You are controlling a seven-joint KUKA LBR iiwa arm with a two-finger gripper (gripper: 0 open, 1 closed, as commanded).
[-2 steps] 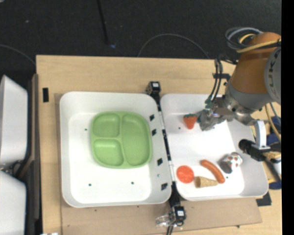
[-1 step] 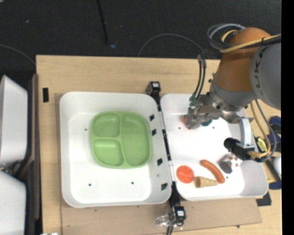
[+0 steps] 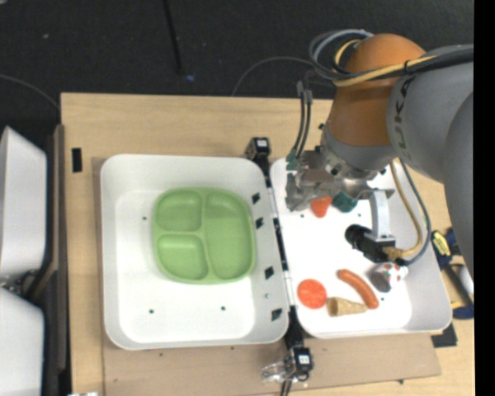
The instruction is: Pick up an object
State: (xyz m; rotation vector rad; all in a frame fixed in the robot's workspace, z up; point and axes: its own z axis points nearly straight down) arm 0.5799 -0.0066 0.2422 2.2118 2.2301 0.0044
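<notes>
I'm seeing the gripper (image 3: 313, 195) hovering near the right bin's (image 3: 429, 308) far edge, an orange piece (image 3: 320, 208) just below; finger state unclear.

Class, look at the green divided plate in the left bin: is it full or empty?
Empty. The green plate lies flat in the left bin, and all its compartments show bare green.

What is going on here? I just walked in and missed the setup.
A grey and orange arm reaches into the right bin, its gripper low at the far end over a small orange-red piece. A hot dog, a red disc and other toys lie nearer. The left bin holds a green divided plate.
</notes>
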